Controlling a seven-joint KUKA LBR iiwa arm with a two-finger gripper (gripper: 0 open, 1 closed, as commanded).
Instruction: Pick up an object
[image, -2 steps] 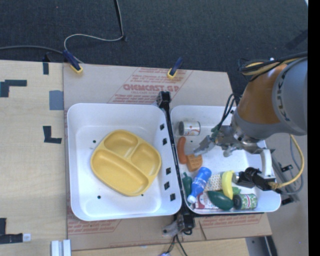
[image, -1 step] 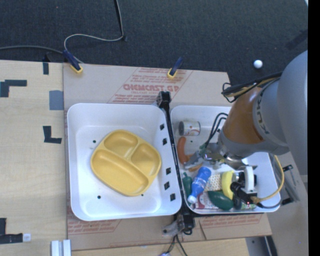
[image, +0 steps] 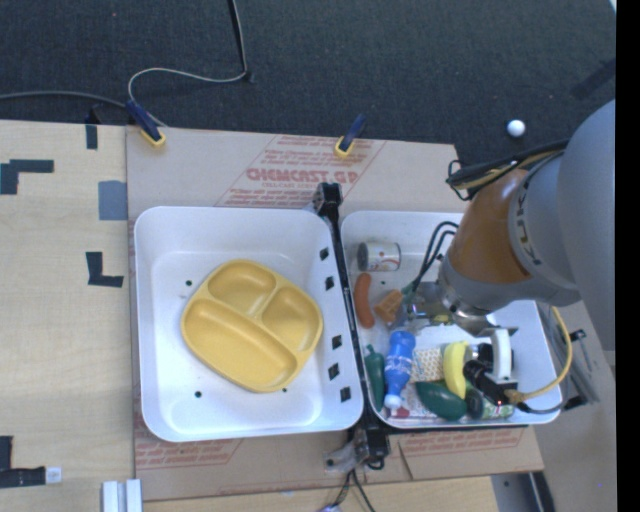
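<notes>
The right bin (image: 440, 225) holds a heap of small things. A silver can (image: 379, 256) lies at its far left, with a red-orange sausage (image: 363, 298) just below it. A blue bottle (image: 399, 364) lies lengthwise near the front, a dark green stick (image: 374, 372) on its left. A pale netted piece (image: 428, 361), a yellow banana (image: 455, 367) and a dark green pepper shape (image: 440, 400) lie to the bottle's right. My gripper (image: 412, 306) hangs low over the bin's middle, right next to an orange piece (image: 388, 304). The wrist hides its tips.
In the left bin (image: 160, 300) a yellow divided plate (image: 252, 323) lies in the middle. A black divider (image: 338, 300) separates the bins. Two yellow clamps (image: 146, 124) pin the cardboard sheet at the back. The grey arm covers the right bin's far right.
</notes>
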